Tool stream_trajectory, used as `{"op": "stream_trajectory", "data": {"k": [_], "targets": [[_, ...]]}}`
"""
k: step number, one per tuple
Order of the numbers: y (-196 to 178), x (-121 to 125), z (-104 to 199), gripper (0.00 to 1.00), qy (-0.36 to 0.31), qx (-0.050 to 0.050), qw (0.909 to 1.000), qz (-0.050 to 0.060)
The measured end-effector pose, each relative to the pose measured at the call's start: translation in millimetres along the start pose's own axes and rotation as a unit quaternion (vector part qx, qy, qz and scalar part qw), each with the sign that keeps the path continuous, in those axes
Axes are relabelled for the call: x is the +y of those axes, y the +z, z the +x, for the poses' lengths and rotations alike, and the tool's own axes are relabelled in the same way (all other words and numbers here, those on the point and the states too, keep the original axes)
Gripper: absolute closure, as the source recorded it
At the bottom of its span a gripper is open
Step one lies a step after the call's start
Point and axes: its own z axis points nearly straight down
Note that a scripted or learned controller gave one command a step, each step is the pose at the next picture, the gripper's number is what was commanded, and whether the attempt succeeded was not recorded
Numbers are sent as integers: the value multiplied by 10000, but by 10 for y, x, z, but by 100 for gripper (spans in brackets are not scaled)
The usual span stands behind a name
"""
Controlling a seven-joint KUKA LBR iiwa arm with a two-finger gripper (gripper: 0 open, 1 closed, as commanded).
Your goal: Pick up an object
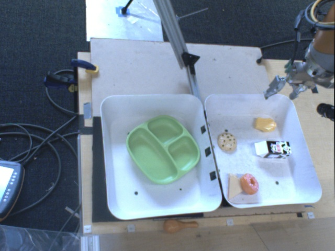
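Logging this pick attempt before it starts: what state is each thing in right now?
gripper: open, holding nothing, above the right bin's far rim
green tray: flat in the left bin
cookie: lying flat
milk carton: on its side
donut: flat, beside a wedge

The scene is brightly and evenly lit from above. The two shallow white plastic bins are close to overexposed, their floors washed nearly featureless. The green sectioned plastic plate casts only a thin, soft shadow along its lower edge. A clear plastic sheet at the top gives pale glare. The dark carpeted floor looks grainy. Focus is soft overall, and the robot's grey metal hand at the right looks slightly blurred.
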Motion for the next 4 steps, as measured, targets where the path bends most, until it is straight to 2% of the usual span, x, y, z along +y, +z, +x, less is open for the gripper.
{"op": "stream_trajectory", "data": {"k": [1,3,4], "targets": [[0,-1,-3,0,-3,-3,10000,2],[1026,96,146,0,2,6,10000,17],[1277,99,148,0,-1,2,10000,14]]}}
